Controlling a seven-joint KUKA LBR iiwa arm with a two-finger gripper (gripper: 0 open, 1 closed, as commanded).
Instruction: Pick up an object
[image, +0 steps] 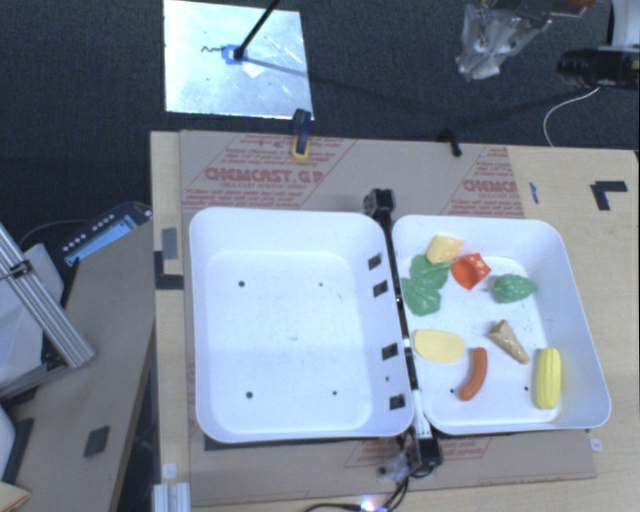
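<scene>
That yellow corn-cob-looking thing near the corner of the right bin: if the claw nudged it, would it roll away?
Probably a little. The yellow corn cob looks rounded and elongated, so a sideways push might roll it, though the right bin wall beside it would likely stop it. It looks like a stiff toy, probably light. The gripper hangs far above it.

Both bins, the left bin (285, 330) and the right bin (575, 330), appear as smooth white plastic with a slight sheen. The desk (420, 165) shows a matt, pale board surface with red printed lettering. The sheet (235, 60) beyond it looks like reflective metal. The corn cob (547, 378) and sausage (473, 374) appear as smooth plastic. The surrounding floor (80, 100) looks dark and rough-textured.
</scene>
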